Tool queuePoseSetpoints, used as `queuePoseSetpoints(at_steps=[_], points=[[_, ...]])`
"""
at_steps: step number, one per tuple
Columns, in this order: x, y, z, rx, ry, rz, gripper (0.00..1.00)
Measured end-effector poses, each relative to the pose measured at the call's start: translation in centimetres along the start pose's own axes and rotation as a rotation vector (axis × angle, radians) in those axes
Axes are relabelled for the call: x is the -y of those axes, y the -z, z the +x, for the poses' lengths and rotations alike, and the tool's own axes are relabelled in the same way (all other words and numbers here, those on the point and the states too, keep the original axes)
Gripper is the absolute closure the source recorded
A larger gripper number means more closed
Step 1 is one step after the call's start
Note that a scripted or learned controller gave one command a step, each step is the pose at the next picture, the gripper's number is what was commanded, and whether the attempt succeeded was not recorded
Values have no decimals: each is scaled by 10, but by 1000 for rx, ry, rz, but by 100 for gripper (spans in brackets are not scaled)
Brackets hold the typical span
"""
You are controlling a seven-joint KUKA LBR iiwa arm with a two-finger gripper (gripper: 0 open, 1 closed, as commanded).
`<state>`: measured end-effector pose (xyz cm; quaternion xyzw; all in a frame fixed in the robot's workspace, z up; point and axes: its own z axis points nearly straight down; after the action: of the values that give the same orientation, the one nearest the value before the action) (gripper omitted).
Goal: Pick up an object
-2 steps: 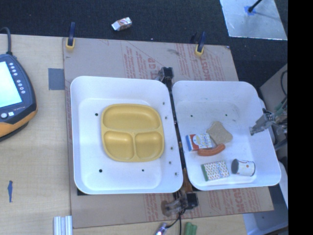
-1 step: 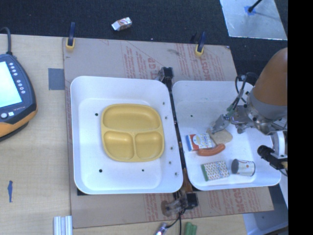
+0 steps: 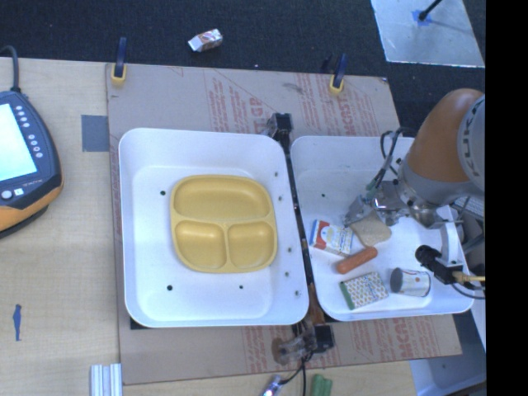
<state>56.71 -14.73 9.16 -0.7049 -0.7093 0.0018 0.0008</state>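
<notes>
The right bin (image 3: 330, 159) holds several small things. A red and white carton (image 3: 332, 238) lies near its left wall, with a beige block (image 3: 374, 233) just to its right. Below them are an orange sausage-shaped piece (image 3: 356, 261), a green patterned packet (image 3: 364, 289) and a grey can (image 3: 410, 282) on its side. My gripper (image 3: 369, 210) reaches in from the right and hangs low over the upper edge of the beige block. Nothing shows as lifted off the bin floor.
The left bin (image 3: 140, 221) carries a yellow divided plate (image 3: 223, 222). A teach pendant (image 3: 21, 163) lies at the bench's far left. A black clamp (image 3: 281, 124) sits between the bins at the back. The arm's orange band (image 3: 445, 134) overhangs the right bin's right side.
</notes>
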Motion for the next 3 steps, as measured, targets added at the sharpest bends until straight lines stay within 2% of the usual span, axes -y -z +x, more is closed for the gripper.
queuePoseSetpoints(at_steps=[1, 2, 3], points=[[-60, 1, 11, -3, -4, -2, 0], [9, 0, 13, -1, 0, 1, 0], [-49, 1, -27, -2, -3, -2, 0]])
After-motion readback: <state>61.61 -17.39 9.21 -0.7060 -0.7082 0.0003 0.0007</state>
